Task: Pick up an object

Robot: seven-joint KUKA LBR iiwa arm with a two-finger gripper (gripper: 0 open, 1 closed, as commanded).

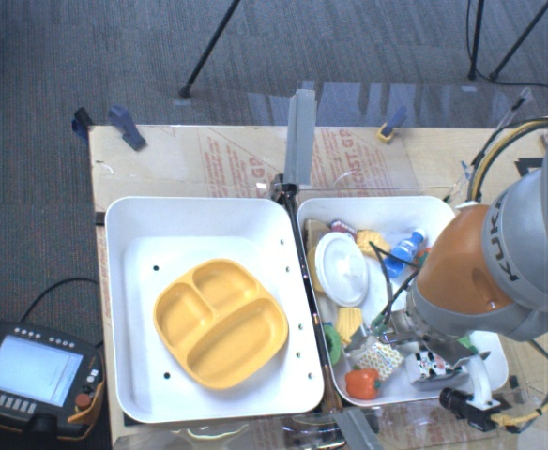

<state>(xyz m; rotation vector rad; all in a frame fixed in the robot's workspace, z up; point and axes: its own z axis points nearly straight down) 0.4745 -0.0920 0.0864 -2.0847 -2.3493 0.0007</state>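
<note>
"KUKA" reads on the grey arm (523, 251) at three o'clock; pincer (422, 356) state unclear; table (246, 157) lettering illegible.

Even, soft overhead light, faint shadows along the bin (124, 251) walls, mild glare on the white plastic, slightly grainy overall.
</note>
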